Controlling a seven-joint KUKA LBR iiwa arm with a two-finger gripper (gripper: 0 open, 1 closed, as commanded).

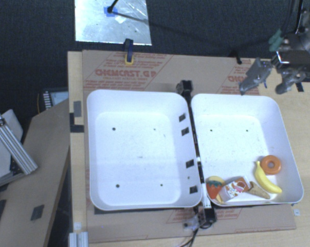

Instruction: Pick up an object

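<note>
Pincer (268,82): fingers spread, nothing between them, poised above the far rim of the right bin (237,138). Banana (266,178): well apart from pincer, toward the near right corner, long axis running slantwise near-to-far. Beside it: orange ring-shaped toy (271,164), snack packet (234,188), tomato-like fruit (215,186). Arm reaches in from the right, wrist high.
</note>
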